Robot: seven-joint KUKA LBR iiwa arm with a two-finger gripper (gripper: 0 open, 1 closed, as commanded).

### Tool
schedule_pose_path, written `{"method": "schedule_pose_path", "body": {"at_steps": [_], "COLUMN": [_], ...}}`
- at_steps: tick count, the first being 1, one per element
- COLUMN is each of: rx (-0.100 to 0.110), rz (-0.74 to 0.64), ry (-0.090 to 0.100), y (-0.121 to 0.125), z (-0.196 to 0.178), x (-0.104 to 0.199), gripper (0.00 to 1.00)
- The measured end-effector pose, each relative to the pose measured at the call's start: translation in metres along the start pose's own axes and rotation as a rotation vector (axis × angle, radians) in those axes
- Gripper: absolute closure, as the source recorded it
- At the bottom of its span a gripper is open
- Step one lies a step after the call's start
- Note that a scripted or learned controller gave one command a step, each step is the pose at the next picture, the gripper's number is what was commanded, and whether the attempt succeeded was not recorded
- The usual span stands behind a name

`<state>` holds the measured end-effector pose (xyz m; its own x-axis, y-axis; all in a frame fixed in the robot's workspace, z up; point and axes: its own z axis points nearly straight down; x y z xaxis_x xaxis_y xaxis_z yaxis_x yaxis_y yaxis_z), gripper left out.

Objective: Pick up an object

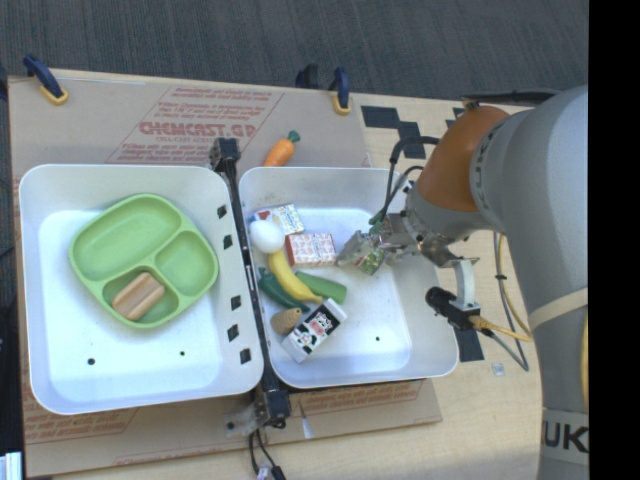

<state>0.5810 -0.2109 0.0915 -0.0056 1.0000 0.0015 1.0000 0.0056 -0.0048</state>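
My gripper [362, 253] hangs over the middle right of the right bin [420, 353], just right of a pink patterned box [312, 249]. A small greenish thing [373, 260] shows right at the gripper's tip; whether it is held I cannot tell. Left of it lie a banana [287, 276], a dark green vegetable [305, 288], a white ball [265, 235] and a small colourful carton [288, 218]. A black-and-white carton [315, 328] and a brown piece [287, 320] sit nearer the bin's front.
The left bin [60, 368] holds a green divided plate [170, 223] with a hot dog bun [138, 295] in one compartment. A toy carrot [281, 151] lies on the cardboard behind the bins. The arm's grey body [530, 198] covers the right side.
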Motion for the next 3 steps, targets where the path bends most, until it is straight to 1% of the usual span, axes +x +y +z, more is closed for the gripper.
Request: {"method": "schedule_pose_path", "body": {"at_steps": [1,2,3], "rx": [-0.003,-0.005,-0.003], "rz": [-0.004,-0.001,-0.002], "ry": [-0.001,-0.001,-0.002], "y": [0.001,-0.062,-0.104], "z": [-0.012,-0.116,-0.131], "x": [0.000,0.054,0.117], "gripper": [1.00,1.00,1.00]}}
